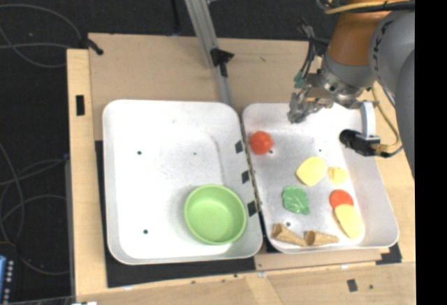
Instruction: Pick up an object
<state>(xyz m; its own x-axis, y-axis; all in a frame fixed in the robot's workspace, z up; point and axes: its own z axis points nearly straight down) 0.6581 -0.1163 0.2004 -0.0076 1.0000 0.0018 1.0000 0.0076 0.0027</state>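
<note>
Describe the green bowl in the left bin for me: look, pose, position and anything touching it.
The green bowl is round, light green and looks like smooth plastic. It sits upright, mouth up, with nothing visible inside. It rests on the floor of the left bin, in the near right corner, close to the wall shared with the right bin. Nothing else touches it; the gripper is far off over the right bin.

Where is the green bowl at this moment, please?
The green bowl sits in the left bin, in its near right corner, close to the divide with the right bin.
</note>
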